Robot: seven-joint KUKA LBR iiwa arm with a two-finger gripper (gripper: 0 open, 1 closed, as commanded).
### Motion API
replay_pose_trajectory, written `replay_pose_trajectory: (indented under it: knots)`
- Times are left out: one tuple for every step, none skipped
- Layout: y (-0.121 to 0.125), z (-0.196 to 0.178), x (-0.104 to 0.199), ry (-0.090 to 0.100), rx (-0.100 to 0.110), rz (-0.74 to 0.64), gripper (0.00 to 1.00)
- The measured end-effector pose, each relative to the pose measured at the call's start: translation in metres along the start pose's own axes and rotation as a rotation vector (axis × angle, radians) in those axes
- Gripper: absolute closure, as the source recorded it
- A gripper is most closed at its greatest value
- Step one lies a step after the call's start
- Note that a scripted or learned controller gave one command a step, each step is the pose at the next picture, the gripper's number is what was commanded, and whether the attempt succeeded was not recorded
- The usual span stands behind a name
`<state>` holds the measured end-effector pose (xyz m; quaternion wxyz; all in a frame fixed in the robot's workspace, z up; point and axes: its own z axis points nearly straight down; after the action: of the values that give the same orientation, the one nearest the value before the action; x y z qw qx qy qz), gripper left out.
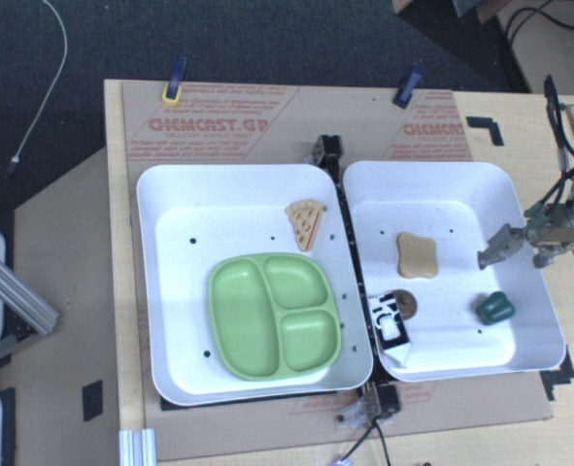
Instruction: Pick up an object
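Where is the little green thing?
The small green object lies in the right bin, near its right wall, just below the gripper and right of the tan piece.

Both white bins (170, 289) look like smooth, slightly glossy plastic; the green divided plate (273, 314) is matt plastic; the counter (131, 144) looks like printed cardboard.

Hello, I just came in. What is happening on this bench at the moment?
A robot arm is reaching in from the right, and its end effector is over the right edge of the right bin. Nothing is visible between its fingers. In that bin lie a tan bread-like piece, a green object and a small brown round thing next to a black-and-white tag. The left bin holds a green divided plate and a waffle-like wedge. No object has been picked up yet.
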<state>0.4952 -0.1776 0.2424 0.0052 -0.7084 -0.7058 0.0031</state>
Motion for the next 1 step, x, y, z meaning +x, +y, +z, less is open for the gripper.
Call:
replay_pose_trajectory:
  knots:
    - [0.0023,-0.0054,0.0004,-0.003,-0.011,-0.004,0.0]
